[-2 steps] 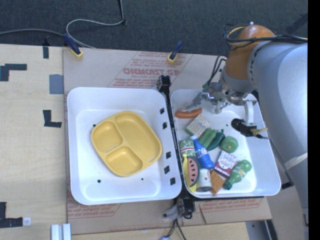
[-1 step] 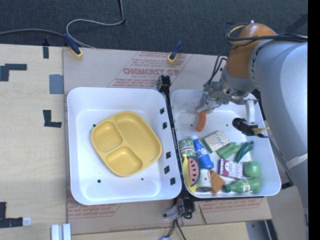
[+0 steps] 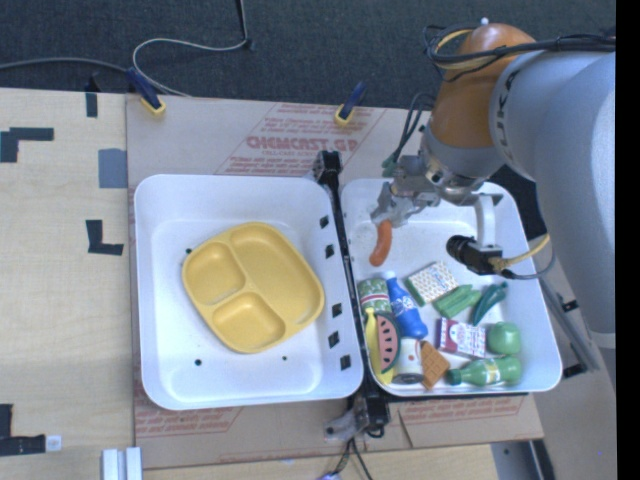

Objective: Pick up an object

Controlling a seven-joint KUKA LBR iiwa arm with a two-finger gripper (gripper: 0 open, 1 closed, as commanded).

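Yellow tray [image 3: 253, 285]; white bins [image 3: 160, 298]; orange sausage [image 3: 380, 243]; blue bottle [image 3: 406, 309].

My arm [image 3: 560, 118] reaches in from the right, orange band above the wrist; my hand [image 3: 392, 211] points down toward the far left, fingers hidden in shadow.

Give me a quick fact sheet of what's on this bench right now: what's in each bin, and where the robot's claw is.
left bin: holds a yellow divided plate
right bin: holds a pile of toy food at its near end
gripper: over the far left part of the right bin
orange sausage: hangs upright right below the gripper; whether it is gripped, I cannot tell
watermelon slice: in the pile, beside the divider
green bottle: lying at the near edge of the pile
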